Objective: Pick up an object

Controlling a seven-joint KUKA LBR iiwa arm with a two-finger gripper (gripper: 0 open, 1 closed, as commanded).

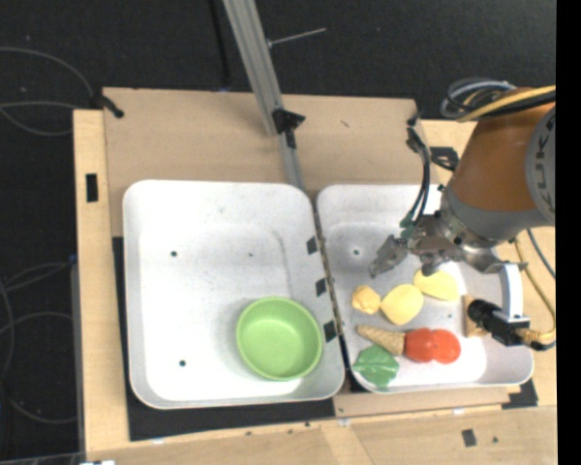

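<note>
A: What's on the left?
B: A green bowl in the left bin, near its front right corner.
A: And the right bin?
B: Yellow pieces, a cone, a green piece and a red tomato cluster at its front. The jaws hang just above them, seemingly open, holding nothing.

Small toy foods clustered in right bin, green bowl in left.
</note>
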